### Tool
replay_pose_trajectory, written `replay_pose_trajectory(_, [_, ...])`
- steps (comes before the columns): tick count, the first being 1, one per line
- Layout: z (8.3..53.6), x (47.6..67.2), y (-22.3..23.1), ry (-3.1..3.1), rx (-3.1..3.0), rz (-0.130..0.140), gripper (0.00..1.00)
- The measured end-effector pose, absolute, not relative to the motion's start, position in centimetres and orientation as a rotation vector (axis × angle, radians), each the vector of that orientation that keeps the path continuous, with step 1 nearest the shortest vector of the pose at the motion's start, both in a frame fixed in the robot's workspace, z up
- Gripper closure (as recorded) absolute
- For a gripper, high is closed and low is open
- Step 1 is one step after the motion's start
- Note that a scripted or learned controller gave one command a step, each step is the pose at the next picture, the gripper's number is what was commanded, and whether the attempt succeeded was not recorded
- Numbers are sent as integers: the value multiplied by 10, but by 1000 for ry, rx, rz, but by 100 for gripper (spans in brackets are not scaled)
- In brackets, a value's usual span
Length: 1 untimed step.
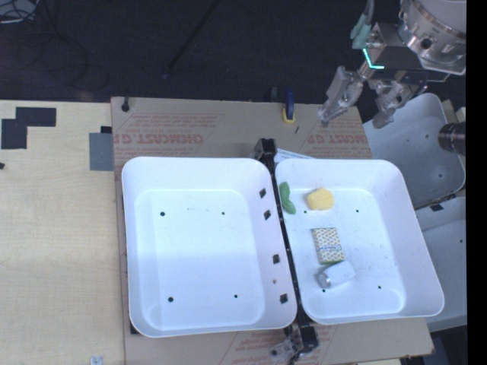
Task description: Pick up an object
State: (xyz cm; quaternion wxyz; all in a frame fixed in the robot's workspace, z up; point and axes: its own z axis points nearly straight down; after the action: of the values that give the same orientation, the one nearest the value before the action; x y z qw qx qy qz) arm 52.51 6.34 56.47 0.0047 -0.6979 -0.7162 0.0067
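My jaws (358,101) hang up high past the far edge of the right bin (415,204), spread apart with nothing in them. All the things lie in that bin: a green piece (287,198), a yellow lump (319,199), a small patterned box (328,245) and a grey block (335,274). The cardboard (175,134) has red letters, upside down, too hard to read

Gripper (358,106) — open, raised, tilted
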Motion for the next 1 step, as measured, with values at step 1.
replay_pose_trajectory(1, [574,526,64,-2248,-2178,25,100])
